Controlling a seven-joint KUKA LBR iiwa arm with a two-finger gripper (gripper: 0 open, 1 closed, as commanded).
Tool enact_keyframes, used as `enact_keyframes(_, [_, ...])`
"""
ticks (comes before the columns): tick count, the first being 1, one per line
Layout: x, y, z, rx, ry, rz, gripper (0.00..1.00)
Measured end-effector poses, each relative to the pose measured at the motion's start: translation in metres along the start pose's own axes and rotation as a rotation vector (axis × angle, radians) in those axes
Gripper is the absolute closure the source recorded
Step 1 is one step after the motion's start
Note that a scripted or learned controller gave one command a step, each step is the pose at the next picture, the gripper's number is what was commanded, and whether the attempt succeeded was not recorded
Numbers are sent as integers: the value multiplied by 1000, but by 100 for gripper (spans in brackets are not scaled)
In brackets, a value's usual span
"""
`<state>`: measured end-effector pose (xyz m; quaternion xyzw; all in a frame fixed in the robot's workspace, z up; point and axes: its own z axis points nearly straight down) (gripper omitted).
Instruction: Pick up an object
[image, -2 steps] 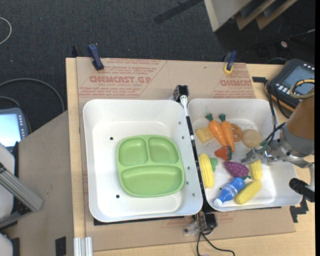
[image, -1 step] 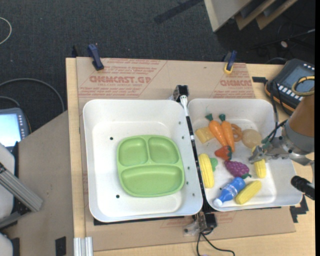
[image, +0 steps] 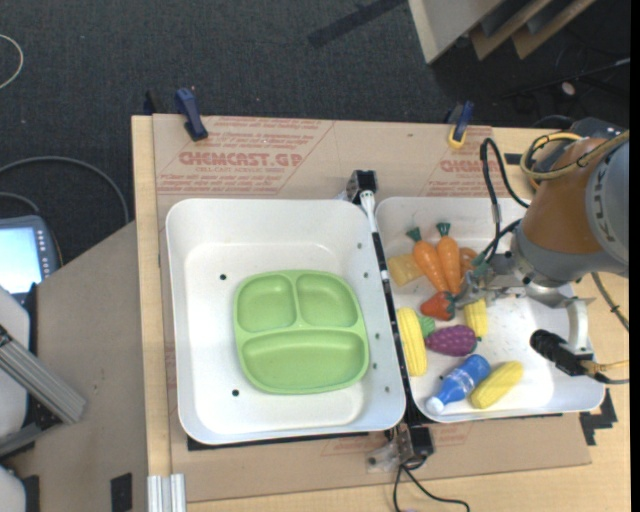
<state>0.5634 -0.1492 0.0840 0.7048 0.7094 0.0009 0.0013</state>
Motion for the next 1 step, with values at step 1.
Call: enact_keyframes(1, [106,23,-107,-8,4,-6,100])
